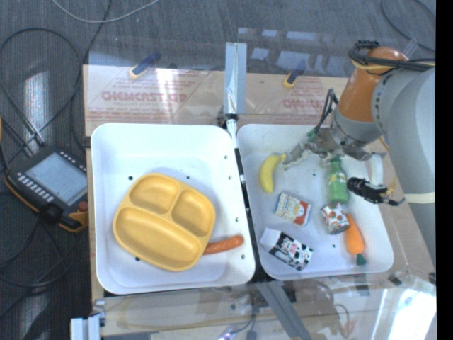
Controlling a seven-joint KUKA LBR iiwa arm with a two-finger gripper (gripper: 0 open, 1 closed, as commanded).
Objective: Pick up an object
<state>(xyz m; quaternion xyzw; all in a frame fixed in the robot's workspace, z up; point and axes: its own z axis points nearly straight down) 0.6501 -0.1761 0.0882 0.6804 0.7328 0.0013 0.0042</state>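
My gripper (312, 154) hangs over the back of the right bin (386, 264), between a yellow banana (268, 172) on its left and a green bottle (337, 181) on its right. It stands open with nothing between the fingers; one fingertip (289, 159) reaches close to the banana's top end. Further forward in this bin lie a small white and orange carton (292, 208), a red and white can (336, 219), an orange carrot (354, 241) and a black and white carton (287, 248).
The left bin (106, 147) holds a yellow divided plate (163, 220) and an orange sausage-like piece (224, 244) at the plate's front right. A metal bar (235, 83) runs between the bins at the back. A handheld controller (49, 183) lies left of the bench.
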